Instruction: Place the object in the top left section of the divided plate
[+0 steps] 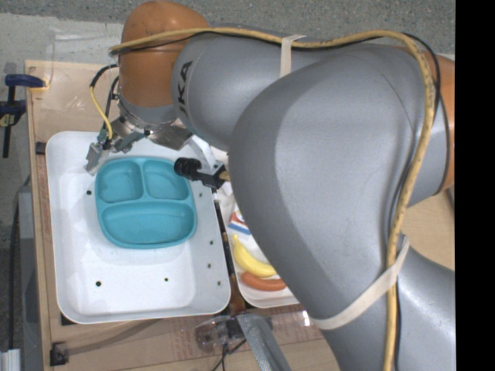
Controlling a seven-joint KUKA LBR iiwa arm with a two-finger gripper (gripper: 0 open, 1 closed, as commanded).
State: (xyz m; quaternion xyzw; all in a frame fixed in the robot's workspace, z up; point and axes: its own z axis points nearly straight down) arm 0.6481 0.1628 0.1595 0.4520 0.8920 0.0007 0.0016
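Bench front edge: from my remote station I see a clear clamp-like fitting [224,332] below the bins, at the near edge of the wooden bench [39,207]
Right bin: largely covered by the grey arm [340,184]; in the visible strip of the right bin [267,298] lie a yellow banana [251,260] and, just nearer, a red sausage-like piece [263,284]; a red, white and blue item [239,226] shows beyond them
Left bin: the left bin [116,284] carries the blue divided plate [145,201] in its far half; all three plate sections look bare to me
Gripper: the gripper [104,149] hangs at the far left corner of the plate, over the bin's far left corner; I cannot tell what the gripper is doing with any object; the object itself I cannot make out
Far left: a blue clamp [11,107] grips the bench edge
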